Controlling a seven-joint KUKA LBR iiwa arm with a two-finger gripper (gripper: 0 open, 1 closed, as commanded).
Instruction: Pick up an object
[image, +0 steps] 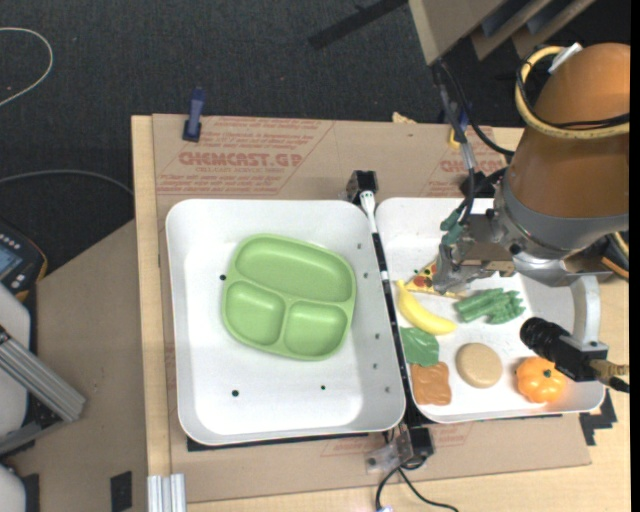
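Camera view, nearest first: along the near wall of the right bin (400, 215) you have three pieces in a row. The slab (431, 383) sits in the near left corner, close against the rim. The bun (479, 365) is just right of it with a small gap. The pumpkin (540, 382) is at the right end, hard by the near rim, so you get little room on that side.

One row farther, the leaf (420, 347) touches the far edge of the slab and lies under the near end of the banana (425, 312). The banana runs slantwise along the left wall, close to the divide between the bins. The beans (492, 305) lie to its right, nearly touching its near tip, with bare white floor between them and the bun.

Farther still, the gripper (455, 268) hangs over the far left part of the right bin, just past the banana's far end and above a small red piece (425, 281). You cannot tell from here whether it is spread or closed, and nothing shows held in it. Beyond it the bin floor is bare up to the far rim.

The left bin (185, 300) holds one green plate (288, 295), set near the middle and well clear of every wall, with open floor all round.

Past both bins the cardboard (250, 150) lies bare, and a blue clip (193, 113) grips its far left edge.
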